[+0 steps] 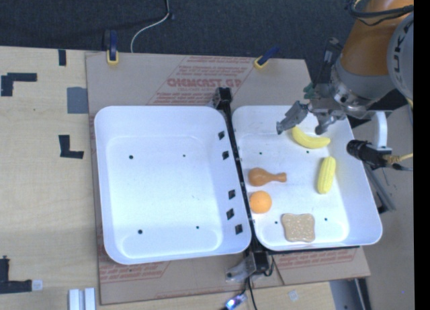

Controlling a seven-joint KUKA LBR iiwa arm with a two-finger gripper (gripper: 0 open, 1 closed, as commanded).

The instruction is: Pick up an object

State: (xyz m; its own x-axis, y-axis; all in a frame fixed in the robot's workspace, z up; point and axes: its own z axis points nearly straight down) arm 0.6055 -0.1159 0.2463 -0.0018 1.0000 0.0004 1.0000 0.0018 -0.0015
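The tool (308, 122) hangs with fingers spread wide, holding nothing. Just below it in the right bin (356, 235) lies the banana (310, 140): likely light, stiff, smooth plastic, best pinched across its curved middle.

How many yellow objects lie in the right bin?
2: a curved yellow toy banana at the far side under the tool, and a yellow toy corn cob nearer the right wall.

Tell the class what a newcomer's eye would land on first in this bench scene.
The orange-banded arm reaching in from the right, its open gripper poised over the banana. Next, the bright toy food scattered in the right bin: corn cob, drumstick, orange, toast slice.
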